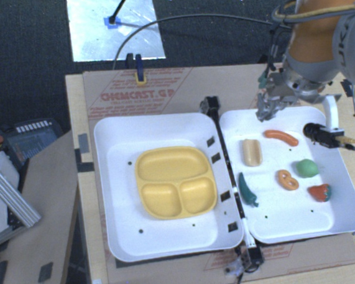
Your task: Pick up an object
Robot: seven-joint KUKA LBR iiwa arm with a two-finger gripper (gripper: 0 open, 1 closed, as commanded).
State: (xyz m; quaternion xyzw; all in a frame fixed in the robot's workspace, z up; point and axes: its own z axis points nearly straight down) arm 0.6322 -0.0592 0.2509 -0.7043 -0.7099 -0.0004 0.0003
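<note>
A: Where is the gripper [267, 112]?

B: Over the far left corner of the right bin [344, 219], hanging from the grey arm [317, 37] that comes in from the right. Its tip is close above the white floor, with nothing between the fingers that I can make out. How far apart they are, I cannot tell; the tip is small and dark against the wrist.

A: What lies in that bin?

B: Six small things, all apart from one another. An orange-red sausage [281, 137] lies nearest the gripper, just to its right and a little nearer the camera. A tan bread roll [251, 152] lies lengthwise near the bin's left wall. Nearer the front, a dark green pepper [247, 190] rests beside the divider. An orange pretzel [287, 180] sits mid-bin, a green ball-like fruit [306, 167] just to its right, and a red strawberry [320, 192] toward the right front.

A: And the left bin [115, 175]?

B: It holds a yellow tray [172, 181] with three compartments, lying flat near the middle.

A: Anything else on the bench [86, 197]?

B: Brown cardboard [160, 87] with red print lies under both bins, and a blue and yellow clamp [138, 69] sits at its far edge. A black part [320, 134] with a cable hangs over the right bin's right side.
</note>
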